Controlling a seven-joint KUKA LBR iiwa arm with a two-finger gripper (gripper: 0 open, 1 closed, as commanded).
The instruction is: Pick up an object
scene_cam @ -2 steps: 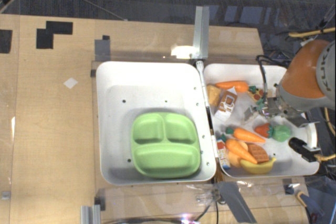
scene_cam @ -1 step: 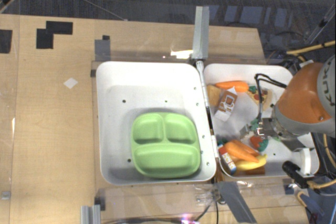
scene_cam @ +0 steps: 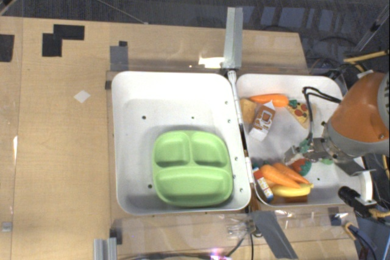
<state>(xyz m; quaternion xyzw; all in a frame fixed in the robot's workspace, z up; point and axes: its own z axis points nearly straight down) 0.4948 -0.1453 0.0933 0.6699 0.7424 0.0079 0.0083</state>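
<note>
My gripper (scene_cam: 306,154) hangs low in the right bin (scene_cam: 323,83), near its front right, under the orange wrist band. It stands open, just above a pile of two orange carrots (scene_cam: 283,175) and a yellow banana (scene_cam: 291,190). A small red thing (scene_cam: 298,163) shows right under it, and nothing is held between the fingers. Farther back in the bin lie another carrot (scene_cam: 270,99), a white and brown carton (scene_cam: 262,120), a tan wedge (scene_cam: 247,110) and a toy pizza slice (scene_cam: 299,111). A small red-capped bottle (scene_cam: 262,185) lies at the front left corner.
The left bin (scene_cam: 134,100) holds a green divided plate (scene_cam: 192,167) toward its front. A metal post (scene_cam: 233,39) stands at the back between the bins. The arm's body (scene_cam: 362,119) covers the right bin's right side. Cables run at the far right.
</note>
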